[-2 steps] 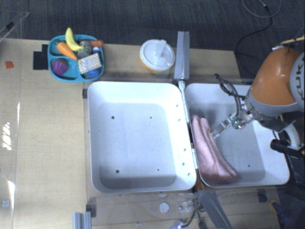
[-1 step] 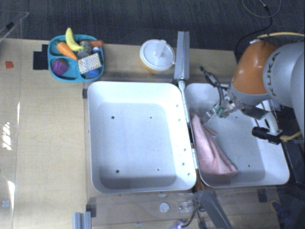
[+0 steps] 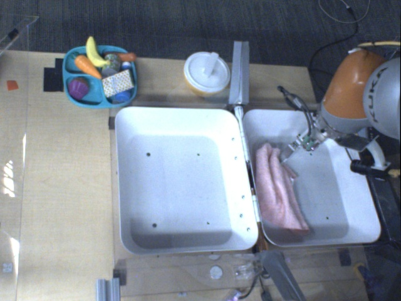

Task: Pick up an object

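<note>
Gripper (image 3: 289, 160): low in the upper part of the right bin (image 3: 351, 227), reaching in from the right of the frame, tips at the upper right edge of the pink cloth (image 3: 277, 190). Whether its fingers are spread or pressed together cannot be told; nothing is seen between them.

Arm (image 3: 357, 93): grey, orange band, upper right of the frame, above the right bin's far corner.

Pink cloth: folded, lying lengthwise along the left wall of the right bin, running from just below the gripper down toward the bin's lower edge.

Left bin (image 3: 125, 187): white, shallow, centre of the frame, side by side with the right bin.

Blue tray (image 3: 70, 74): upper left of the frame, on the bench (image 3: 56, 187) beyond the left bin; divided into compartments holding a banana (image 3: 94, 52), a carrot (image 3: 86, 65), a purple item (image 3: 78, 88) and other small pieces too small to tell.

White lidded cup (image 3: 207, 72): top centre, on the bench just beyond the left bin's far right corner.

Black cable (image 3: 343, 8): looped on the dark floor, upper right.
</note>
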Available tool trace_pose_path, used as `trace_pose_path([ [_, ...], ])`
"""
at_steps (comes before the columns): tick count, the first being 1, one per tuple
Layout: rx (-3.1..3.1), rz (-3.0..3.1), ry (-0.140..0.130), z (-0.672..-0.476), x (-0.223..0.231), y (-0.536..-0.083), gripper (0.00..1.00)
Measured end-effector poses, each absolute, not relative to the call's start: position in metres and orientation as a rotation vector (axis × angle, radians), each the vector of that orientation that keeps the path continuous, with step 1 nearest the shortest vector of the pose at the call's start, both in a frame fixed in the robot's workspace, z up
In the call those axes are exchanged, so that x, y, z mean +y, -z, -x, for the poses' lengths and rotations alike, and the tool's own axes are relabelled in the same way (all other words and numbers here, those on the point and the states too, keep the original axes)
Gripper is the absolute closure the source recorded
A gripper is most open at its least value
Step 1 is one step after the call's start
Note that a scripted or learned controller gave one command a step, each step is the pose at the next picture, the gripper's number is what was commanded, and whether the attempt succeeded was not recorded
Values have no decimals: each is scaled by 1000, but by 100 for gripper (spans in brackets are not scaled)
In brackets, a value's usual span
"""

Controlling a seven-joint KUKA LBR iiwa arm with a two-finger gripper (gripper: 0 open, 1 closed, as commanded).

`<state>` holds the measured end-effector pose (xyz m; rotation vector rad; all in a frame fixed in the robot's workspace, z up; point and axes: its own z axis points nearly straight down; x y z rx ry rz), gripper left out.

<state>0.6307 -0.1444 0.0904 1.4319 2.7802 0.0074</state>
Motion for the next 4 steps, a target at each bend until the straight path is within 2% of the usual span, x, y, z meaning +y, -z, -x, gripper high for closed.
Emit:
trace_pose_path([
  [1, 2796, -1402, -10, -564, -112, -91, 0],
  [2, 2733, -1524, -9, -651, -114, -89, 0],
  [3, 2895, -1193, -6, -604, -94, -120, 0],
  [4, 2884, -1196, -9, -594, -90, -92, 0],
])
